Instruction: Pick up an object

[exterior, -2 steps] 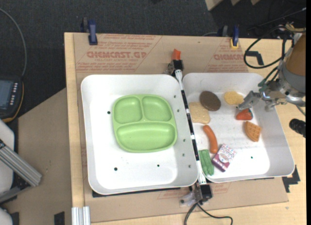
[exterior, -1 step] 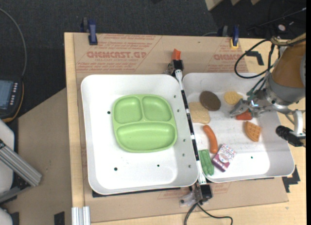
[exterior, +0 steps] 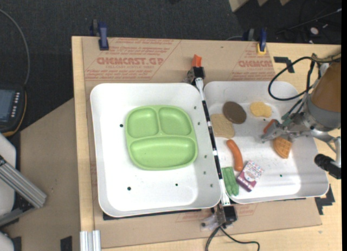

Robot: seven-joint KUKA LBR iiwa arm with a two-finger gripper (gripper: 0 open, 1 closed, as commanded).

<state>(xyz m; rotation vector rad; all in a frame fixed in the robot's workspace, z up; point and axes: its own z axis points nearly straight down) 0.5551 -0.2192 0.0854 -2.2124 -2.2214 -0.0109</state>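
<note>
Currently: end effector [exterior: 279, 130] low at right of frame, waffle piece [exterior: 282, 147] just below; finger state unclear.

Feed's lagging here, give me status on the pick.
Gripper low in right bin, beside waffle piece. Nothing seen between its fingers. Brown patty and carrot close by.

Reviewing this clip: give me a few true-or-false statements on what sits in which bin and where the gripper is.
1. The green divided plate lies in the left bin. True.
2. The orange sausage lies on the plate. False: it lies in the right bin.
3. The gripper is over the right bin, beside the waffle piece. True.
4. The brown round patty is in the left bin. False: right bin.
</note>
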